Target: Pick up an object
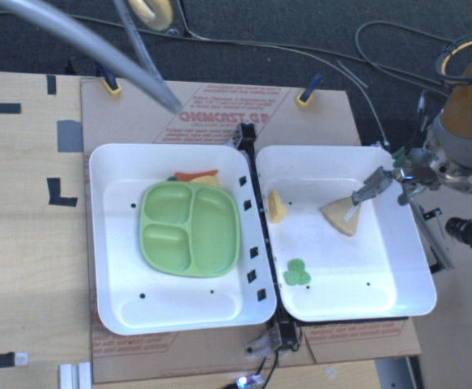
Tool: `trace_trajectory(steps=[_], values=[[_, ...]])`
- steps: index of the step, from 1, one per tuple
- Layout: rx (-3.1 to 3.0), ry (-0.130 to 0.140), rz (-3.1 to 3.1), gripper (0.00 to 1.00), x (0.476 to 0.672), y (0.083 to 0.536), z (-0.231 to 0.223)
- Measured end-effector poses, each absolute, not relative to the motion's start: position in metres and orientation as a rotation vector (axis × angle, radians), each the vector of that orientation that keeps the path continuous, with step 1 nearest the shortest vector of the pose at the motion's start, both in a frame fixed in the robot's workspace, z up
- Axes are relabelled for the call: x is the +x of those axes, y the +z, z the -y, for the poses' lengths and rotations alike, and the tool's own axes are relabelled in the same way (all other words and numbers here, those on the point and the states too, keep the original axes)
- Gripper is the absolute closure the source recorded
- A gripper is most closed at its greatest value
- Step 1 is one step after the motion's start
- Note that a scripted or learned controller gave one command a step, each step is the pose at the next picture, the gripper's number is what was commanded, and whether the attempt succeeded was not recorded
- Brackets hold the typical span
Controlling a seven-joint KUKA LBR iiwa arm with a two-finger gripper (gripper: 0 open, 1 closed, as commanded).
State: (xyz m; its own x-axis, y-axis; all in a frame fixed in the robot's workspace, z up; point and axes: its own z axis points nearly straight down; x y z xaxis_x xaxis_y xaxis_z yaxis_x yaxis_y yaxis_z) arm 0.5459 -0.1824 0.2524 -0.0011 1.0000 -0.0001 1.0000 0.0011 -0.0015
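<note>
The pincer (pixel 363 196) reaches into the right bin (pixel 397 254) from its far right side, slanting down and toward the view's left, with the arm's grey wrist (pixel 442 164) and orange band (pixel 462 112) behind it past the bin's rim. Whether the pincer is apart or together cannot be told from this slant. A tan wedge (pixel 341 216) lies on the bin floor right at the pincer's tip, just below and to the left of it; tip and wedge look to be touching at the wedge's upper corner, but nothing shows the wedge clamped. Farther left of the pincer, against the bin's left wall, sits a small yellow piece (pixel 276 207). Below and left of the pincer, nearer the front of the bin, is a small green lump (pixel 297 273). Well to the left, in the left bin (pixel 110 241), rests a green divided tray (pixel 191 228), with an orange strip (pixel 195 174) at its far edge.
</note>
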Motion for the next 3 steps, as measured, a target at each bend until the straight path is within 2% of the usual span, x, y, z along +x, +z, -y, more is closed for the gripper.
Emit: trace_trajectory(steps=[2, 3], values=[[-2.218, 0.008, 2.217, 0.0, 0.537, 0.135, 0.174], [-2.222, 0.002, 2.225, 0.0, 0.537, 0.084, 0.174]])
